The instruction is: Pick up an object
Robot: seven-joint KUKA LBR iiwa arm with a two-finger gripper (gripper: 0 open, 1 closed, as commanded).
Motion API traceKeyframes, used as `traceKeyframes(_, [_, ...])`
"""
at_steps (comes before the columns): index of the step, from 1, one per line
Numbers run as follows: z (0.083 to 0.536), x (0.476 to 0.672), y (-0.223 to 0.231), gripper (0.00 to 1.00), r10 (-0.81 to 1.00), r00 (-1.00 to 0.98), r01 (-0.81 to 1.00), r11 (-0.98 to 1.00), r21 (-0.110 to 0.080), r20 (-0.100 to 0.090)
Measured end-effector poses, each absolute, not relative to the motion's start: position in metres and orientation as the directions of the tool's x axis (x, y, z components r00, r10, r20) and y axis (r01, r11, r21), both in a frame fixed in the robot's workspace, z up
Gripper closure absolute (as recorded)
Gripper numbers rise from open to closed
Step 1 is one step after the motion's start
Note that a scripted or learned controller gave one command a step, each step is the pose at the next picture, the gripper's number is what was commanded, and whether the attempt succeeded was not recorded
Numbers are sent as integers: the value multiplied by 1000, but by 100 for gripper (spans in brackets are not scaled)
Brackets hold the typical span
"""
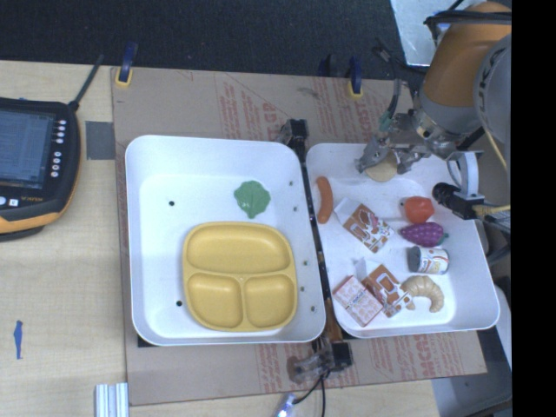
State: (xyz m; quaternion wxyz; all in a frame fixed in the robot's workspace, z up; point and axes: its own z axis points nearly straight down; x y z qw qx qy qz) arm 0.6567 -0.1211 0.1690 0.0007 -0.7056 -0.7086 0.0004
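The grey arm with its orange band (465,55) reaches in at the upper right of the frame, and the pincer (388,156) is down at the top edge of the right-hand white bin (473,315). Its dark fingers (369,159) straddle a pale beige rounded lump (380,171). Whether they are pinching it or merely spread around it, I cannot tell from this angle.

Below in that bin lie an orange sausage (324,199) by the left wall, a red tomato-like piece (418,208), a purple grape bunch (422,233), a small white can (429,260), a tan croissant (424,291) and three brown-and-white printed packets (367,228).

In the left white bin (143,233), a yellow three-compartment plastic tray (240,276) sits at centre frame, with a green leafy piece (252,196) just above it. A black-and-orange handheld control pad (35,162) lies on the bench (52,320) at far left.
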Motion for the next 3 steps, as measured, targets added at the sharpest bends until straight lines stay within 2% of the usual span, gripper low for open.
traceKeyframes(1, [211,656,-125,100,1000,-4,1000,4,-2,0])
traceKeyframes(2, [250,639,-64,100,1000,-4,1000,4,-2,1])
traceKeyframes(3, [233,593,-12,100,1000,-6,1000,6,-5,-1])
